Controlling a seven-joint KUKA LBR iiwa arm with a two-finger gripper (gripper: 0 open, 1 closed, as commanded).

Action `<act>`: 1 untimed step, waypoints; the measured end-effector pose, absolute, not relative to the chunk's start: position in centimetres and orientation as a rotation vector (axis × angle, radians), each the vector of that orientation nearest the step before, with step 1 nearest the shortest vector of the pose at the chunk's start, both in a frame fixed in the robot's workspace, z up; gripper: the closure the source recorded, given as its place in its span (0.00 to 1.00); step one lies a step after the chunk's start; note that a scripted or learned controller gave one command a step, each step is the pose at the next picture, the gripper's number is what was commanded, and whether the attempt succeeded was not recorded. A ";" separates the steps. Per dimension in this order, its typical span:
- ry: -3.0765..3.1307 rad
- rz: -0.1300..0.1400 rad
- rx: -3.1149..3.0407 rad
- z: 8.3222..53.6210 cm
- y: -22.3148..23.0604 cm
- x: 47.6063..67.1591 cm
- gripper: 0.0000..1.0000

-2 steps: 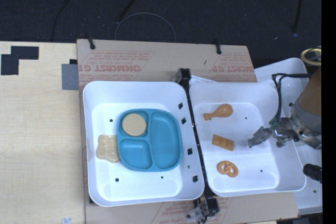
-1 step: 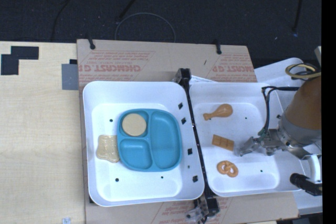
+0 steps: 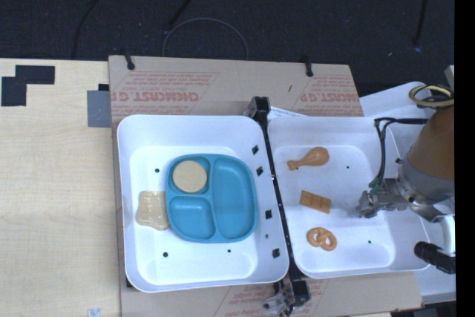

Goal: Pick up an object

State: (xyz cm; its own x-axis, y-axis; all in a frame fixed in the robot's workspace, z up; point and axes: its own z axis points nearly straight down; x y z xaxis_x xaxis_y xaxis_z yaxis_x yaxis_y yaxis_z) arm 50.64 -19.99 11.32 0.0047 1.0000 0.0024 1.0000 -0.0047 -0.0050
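Observation:
In the right bin (image 3: 341,137) lie three food toys: a tan drumstick (image 3: 309,159) near the back, a brown rectangular bar (image 3: 315,201) in the middle, and a pretzel (image 3: 321,238) near the front. My gripper (image 3: 367,206) hangs low at the right side of this bin, to the right of the bar and apart from it. Nothing shows between its fingers. The left bin (image 3: 141,256) holds a blue divided tray (image 3: 230,197) with a round tan cookie (image 3: 189,176) in its back-left compartment, and a pale cracker (image 3: 153,209) lies beside the tray's left edge.
A black divider (image 3: 271,189) runs between the two bins. Cables (image 3: 386,145) trail by the arm at the right bin's far right. Cardboard (image 3: 223,89) lies under both bins, on a wooden bench (image 3: 52,197).

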 end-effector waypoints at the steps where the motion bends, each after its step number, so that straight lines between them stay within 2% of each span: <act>1: -2.225 -0.002 -2.222 17.7 -20.1 50.7 1.00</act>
State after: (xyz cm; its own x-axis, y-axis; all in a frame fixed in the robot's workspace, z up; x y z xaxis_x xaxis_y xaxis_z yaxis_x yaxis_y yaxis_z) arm 50.72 -20.13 17.66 -0.0013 1.0000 -0.0011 1.0000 0.0013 0.0031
